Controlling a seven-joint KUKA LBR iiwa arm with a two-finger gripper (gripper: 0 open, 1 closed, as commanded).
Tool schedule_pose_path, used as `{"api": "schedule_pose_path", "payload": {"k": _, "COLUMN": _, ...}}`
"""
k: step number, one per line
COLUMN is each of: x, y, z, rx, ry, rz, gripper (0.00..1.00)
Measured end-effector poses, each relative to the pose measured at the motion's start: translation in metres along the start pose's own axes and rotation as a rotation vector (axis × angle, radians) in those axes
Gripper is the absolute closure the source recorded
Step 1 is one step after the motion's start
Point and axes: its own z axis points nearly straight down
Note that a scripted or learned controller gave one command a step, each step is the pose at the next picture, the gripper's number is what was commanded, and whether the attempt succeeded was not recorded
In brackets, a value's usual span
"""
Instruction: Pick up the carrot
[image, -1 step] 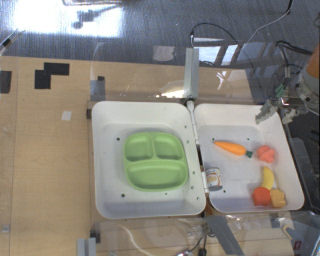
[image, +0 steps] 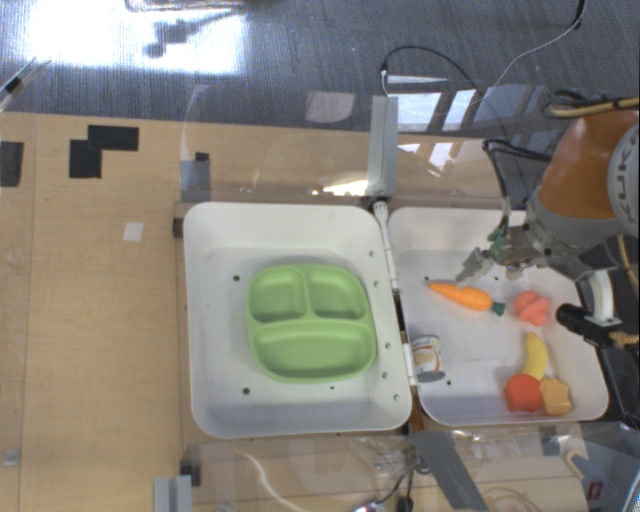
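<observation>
An orange carrot (image: 462, 296) with a small green end lies flat in the right bin (image: 440, 390), near the bin's middle. My gripper (image: 492, 258) hangs just above and to the right of the carrot, with its fingers spread open and nothing between them. The arm enters from the right, its orange band above the wrist.
In the right bin also lie a pink piece (image: 533, 307), a yellow banana (image: 537, 354), a red piece (image: 522, 392), a tan piece (image: 556, 396) and a small can (image: 427, 357). The left bin (image: 210, 300) holds a green divided plate (image: 311, 322).
</observation>
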Motion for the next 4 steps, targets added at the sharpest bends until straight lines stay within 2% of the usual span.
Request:
{"api": "schedule_pose_path", "payload": {"k": 1, "x": 0.006, "y": -0.010, "z": 0.072, "rx": -0.011, "ry": -0.003, "rz": -0.047, "gripper": 0.00}}
{"api": "schedule_pose_path", "payload": {"k": 2, "x": 0.008, "y": -0.009, "z": 0.061, "rx": -0.014, "ry": 0.000, "rz": -0.049, "gripper": 1.00}}
{"api": "schedule_pose_path", "payload": {"k": 3, "x": 0.088, "y": -0.006, "z": -0.069, "rx": -0.004, "ry": -0.001, "rz": -0.082, "gripper": 1.00}}
{"api": "schedule_pose_path", "payload": {"k": 4, "x": 0.091, "y": 0.016, "z": -0.049, "rx": -0.001, "ry": -0.001, "rz": 0.141, "gripper": 1.00}}
